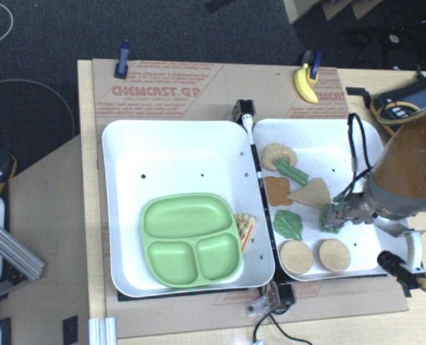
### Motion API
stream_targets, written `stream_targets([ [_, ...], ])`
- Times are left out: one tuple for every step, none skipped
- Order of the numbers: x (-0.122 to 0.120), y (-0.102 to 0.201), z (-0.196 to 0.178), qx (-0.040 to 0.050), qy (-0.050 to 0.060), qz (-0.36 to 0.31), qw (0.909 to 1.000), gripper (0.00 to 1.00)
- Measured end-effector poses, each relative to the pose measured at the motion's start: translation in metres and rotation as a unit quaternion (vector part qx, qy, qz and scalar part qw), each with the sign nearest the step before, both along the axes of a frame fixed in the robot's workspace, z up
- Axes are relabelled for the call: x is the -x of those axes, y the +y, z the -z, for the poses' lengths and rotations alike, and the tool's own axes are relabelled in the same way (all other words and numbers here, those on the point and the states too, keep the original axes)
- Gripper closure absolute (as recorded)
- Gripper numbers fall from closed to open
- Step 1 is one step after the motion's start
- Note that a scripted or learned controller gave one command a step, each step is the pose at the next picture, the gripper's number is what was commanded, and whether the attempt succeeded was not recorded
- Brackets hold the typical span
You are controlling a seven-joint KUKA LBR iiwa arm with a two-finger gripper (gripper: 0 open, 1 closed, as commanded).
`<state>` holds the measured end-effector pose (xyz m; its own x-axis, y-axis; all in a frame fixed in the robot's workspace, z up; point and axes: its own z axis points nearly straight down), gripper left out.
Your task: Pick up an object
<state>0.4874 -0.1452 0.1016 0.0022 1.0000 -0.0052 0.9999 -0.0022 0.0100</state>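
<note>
The pincer (pixel 333 218) is seen low in the right bin (pixel 364 139), at the end of the grey arm (pixel 404 185) that comes in from the right edge. Whether the pincer is apart or together cannot be told; its tip is dark, small and partly merged with a green piece right under it.

The likeliest target is judged to be that small green object (pixel 329 221), which lies directly at the pincer tip, touching or nearly so; contact cannot be confirmed. Its long axis cannot be read, as most of it is covered.

Other candidates are laid close by:
- tan wedge (pixel 310 192), just up-left of the tip
- green leaf-like piece (pixel 288 225), to the left
- two round tan discs (pixel 316 256), just below toward the near rim
- green bean-like piece (pixel 292 171) and a beige bun (pixel 276 154), further up-left

The arm is posed with the wrist bent downward over the right bin's far-right half, and a black cable (pixel 355 149) is looped above it. The left bin (pixel 127 149) holds a green divided tray (pixel 190 237), well apart from the pincer.

Nothing is seen lifted, so the pick is judged not yet done.
</note>
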Motion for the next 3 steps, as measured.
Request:
stream_targets([
  [0.006,0.064,-0.097,-0.0031,0.000,-0.005,1.0000,1.00],
  [0.007,0.099,-0.145,-0.0031,0.002,-0.004,1.0000,1.00],
  [0.007,0.097,-0.152,-0.0023,0.003,-0.002,1.0000,1.00],
])
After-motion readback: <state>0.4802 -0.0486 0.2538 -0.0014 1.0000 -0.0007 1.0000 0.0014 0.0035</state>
